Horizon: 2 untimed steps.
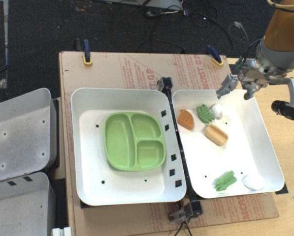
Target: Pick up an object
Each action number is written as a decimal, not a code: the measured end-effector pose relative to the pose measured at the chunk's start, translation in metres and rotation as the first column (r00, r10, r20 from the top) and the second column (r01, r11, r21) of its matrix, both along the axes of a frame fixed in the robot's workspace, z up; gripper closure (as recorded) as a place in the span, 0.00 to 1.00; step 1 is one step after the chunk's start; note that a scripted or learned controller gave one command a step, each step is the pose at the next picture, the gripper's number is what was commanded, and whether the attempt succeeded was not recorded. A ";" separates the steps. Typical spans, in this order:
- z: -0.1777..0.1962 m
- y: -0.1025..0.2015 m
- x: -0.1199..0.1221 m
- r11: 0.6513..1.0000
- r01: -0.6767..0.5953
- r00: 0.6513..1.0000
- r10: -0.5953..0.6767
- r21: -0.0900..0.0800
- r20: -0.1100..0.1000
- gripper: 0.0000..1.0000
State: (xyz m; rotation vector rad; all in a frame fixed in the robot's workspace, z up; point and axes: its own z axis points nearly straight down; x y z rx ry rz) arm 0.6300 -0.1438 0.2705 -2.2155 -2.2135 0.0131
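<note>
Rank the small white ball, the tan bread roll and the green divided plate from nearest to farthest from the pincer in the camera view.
From the pincer:
1. Small white ball, right bin's upper part, just below the pincer.
2. Tan bread roll, middle of the right bin.
3. Green divided plate, left bin.

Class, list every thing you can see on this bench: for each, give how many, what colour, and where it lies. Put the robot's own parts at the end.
Bins: two, white, side by side on the bench.
Divided plate: one, light green, in the left bin.
Orange-brown piece: one, right bin, near its left wall.
Leafy pieces: two, green; one in the upper middle of the right bin, the other near its front edge.
Tan roll: one, middle of the right bin.
Small items: two, white; one beside the upper green piece, one in the front right corner.
Clamps: two, blue and yellow, at the board's far edge.
Arm: one, grey and orange, upper right.
Gripper: one, open, over the right bin's far edge.
</note>
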 end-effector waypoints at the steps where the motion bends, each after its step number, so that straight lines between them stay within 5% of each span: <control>1: 0.008 0.000 0.002 1.000 -0.002 1.000 0.002 -0.002 0.013 0.00; 2: -0.037 0.006 -0.003 1.000 -0.001 1.000 0.001 -0.001 0.010 0.00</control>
